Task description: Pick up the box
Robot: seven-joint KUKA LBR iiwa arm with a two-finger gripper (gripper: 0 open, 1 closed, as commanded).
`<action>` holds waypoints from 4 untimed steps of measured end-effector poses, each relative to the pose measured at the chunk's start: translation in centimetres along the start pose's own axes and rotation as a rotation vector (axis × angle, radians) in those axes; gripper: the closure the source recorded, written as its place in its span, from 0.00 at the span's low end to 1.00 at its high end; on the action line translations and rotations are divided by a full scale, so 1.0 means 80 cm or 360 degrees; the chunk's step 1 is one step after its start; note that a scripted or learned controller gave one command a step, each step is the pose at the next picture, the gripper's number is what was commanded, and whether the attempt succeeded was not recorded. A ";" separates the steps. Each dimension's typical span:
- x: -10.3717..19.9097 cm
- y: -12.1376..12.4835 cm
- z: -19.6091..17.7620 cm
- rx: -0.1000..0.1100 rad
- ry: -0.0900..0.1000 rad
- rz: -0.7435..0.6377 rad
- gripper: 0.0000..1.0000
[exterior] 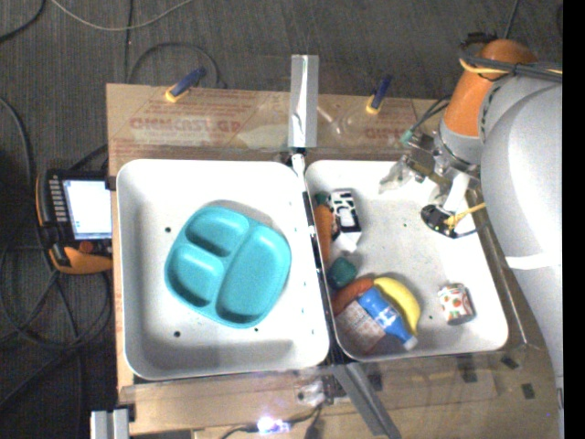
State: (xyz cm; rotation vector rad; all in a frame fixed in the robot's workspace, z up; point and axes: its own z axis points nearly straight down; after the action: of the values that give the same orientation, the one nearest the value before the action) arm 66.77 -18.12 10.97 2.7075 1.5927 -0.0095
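While poised over the right bin's [494,337] far corner, gripper [416,174] spread and empty; small box [345,210] against the divider, beside a carrot [324,227]. Best approached from directly above, clear of the wall.

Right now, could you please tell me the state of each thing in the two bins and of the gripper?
Gripper: above the right bin's upper part, holding nothing.
Small box: lying tilted near the right bin's right wall, apart from the gripper.
Banana: lying on the pile at the front.
Blue bottle: on its side under the banana.
Teal tray: flat in the left bin, right way up.
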 end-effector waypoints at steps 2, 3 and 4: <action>0.000 -0.001 -0.011 0.0001 -0.0008 -0.0004 0.00; -0.015 0.009 -0.065 -0.0002 0.0004 0.0043 0.00; 0.000 -0.003 0.011 0.0007 -0.0006 0.0207 0.00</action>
State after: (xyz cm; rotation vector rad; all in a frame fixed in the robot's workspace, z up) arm 66.59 -18.01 10.11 2.8067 1.4143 -0.0179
